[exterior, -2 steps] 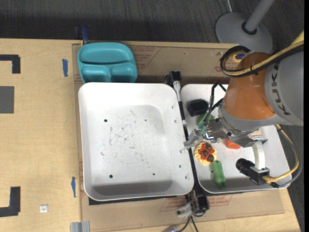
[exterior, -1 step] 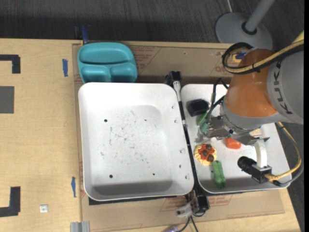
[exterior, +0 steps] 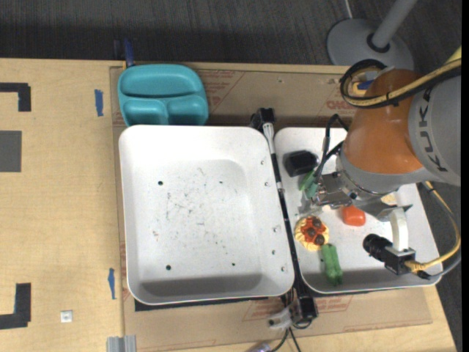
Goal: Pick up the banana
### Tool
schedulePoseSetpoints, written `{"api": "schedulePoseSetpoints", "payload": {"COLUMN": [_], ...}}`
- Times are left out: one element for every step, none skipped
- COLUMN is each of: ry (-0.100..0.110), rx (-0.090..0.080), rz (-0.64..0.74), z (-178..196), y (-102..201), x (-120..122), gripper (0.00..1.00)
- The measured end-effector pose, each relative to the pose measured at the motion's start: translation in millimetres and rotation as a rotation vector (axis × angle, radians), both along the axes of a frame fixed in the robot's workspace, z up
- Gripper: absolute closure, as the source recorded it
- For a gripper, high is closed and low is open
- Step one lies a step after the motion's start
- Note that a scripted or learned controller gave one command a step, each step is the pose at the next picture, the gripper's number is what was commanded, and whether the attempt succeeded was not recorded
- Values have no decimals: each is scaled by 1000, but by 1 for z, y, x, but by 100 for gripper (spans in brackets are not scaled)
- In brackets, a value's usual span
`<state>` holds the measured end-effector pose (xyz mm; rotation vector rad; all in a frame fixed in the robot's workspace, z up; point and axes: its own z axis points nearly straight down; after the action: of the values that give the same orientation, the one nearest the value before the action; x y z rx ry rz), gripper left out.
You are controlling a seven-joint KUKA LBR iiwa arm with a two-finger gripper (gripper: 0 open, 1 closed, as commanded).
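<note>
Arm over right bin [exterior: 410, 273]; gripper [exterior: 316, 191] low near bin's left side, grip state cannot tell. Banana [exterior: 311, 233] just below gripper, beside green item [exterior: 331, 262]. Pick seemingly not done; grasp and lift remain

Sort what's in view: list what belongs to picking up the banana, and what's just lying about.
For the job: yellow piece, likely the banana; tool; right bin that holds it.

Lying about: black block; orange piece; green piece; teal tray; left bin.
</note>
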<state>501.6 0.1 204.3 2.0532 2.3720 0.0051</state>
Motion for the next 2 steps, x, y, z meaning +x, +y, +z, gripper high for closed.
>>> {"api": "schedulePoseSetpoints", "payload": {"ry": [-3,-6], "rx": [0,-1], "rz": [0,1], "z": [10,20], "y": [0,0], "x": [1,2], "gripper": [100,100]}}
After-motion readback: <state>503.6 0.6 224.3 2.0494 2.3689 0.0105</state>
